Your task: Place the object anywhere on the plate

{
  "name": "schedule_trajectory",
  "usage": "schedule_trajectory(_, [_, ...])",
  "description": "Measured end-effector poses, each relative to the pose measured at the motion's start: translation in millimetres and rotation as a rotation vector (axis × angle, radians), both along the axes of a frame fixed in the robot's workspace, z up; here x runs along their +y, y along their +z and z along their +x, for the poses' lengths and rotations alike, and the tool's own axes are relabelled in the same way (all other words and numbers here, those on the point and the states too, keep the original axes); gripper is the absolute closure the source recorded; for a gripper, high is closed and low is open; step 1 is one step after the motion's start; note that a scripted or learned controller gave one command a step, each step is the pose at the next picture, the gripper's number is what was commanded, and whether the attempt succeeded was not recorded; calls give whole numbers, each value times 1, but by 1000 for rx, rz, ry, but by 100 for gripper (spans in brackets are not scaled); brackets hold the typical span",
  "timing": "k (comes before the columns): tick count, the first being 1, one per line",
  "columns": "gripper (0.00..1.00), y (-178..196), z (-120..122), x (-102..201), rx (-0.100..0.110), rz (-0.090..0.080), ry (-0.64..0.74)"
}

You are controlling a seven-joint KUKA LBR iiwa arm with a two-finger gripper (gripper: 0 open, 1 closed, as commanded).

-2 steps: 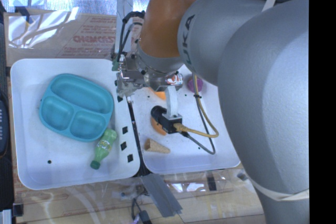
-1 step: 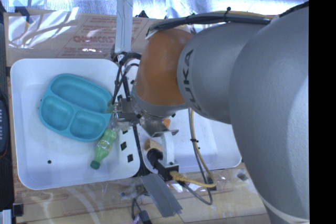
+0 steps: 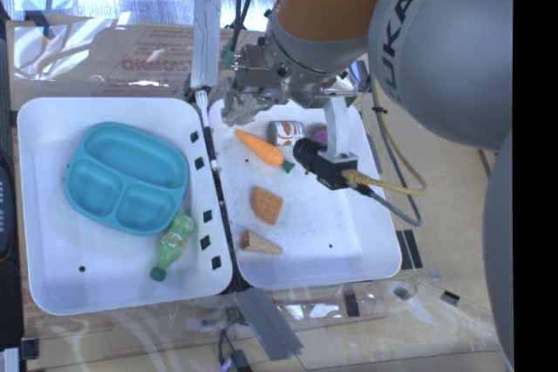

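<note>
Looking down on a desk bearing two white bins. Hovering the claw low; apart or together, cannot tell. Likely going for the carrot, lying just below the claw. Probably handling light, stiff, slippery; gripping mid-body. Plate waiting well left of the claw.

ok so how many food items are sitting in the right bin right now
4 in view: a carrot near the back, a waffle piece mid-bin, a cone at the front, a small can under the arm. More may be hidden there.
</note>
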State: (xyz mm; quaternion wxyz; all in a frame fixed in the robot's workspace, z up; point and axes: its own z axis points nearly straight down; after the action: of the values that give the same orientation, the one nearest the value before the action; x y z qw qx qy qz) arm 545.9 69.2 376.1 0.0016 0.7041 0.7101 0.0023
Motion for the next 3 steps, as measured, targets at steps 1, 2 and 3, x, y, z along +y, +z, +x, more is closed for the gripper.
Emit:
schedule_trajectory(1, [100, -146, -64, 45, 17, -4, 1])
schedule_trajectory(2, [100, 2, -69, 7, 0, 0, -1])
schedule_trajectory(3, [100, -142, 55, 74, 25, -6, 2])
